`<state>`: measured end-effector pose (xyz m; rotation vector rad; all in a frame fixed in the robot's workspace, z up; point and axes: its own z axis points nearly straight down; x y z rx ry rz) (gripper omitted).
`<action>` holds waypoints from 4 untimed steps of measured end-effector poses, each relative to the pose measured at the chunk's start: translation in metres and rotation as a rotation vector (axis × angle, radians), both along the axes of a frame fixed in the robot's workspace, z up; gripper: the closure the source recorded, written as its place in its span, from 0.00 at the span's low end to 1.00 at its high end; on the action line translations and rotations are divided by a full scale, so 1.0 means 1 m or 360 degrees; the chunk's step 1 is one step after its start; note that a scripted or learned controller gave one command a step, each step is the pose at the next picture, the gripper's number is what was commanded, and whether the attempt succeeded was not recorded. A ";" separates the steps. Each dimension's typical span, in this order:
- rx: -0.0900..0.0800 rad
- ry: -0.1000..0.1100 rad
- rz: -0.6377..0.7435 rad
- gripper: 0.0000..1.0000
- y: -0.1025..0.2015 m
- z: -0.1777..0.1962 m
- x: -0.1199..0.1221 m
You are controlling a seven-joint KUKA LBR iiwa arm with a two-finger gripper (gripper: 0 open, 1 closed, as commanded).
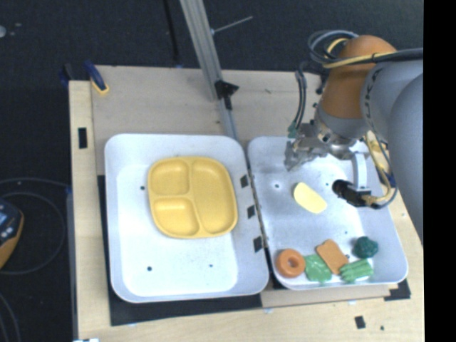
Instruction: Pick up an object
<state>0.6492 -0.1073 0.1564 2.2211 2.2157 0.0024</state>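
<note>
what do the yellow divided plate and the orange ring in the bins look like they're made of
Yellow divided plate: probably molded plastic, matte; uniform color, soft rounded compartment ridges, no glare.
Orange ring: likely plastic or rubbery toy food, like a donut; flat even color, smooth rounded edges. Too small to say which.

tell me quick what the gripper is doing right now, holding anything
gripper: cannot be told; it hangs over the right bin's far end, nothing seen in it.
</note>
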 end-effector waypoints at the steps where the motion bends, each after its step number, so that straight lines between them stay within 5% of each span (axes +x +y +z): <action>1: 0.0001 -0.0003 0.0004 1.00 -0.001 0.044 0.002; 2: 0.0001 -0.0003 0.0006 1.00 -0.003 0.098 0.003; 4: 0.0004 0.0006 0.0015 1.00 0.103 0.109 -0.026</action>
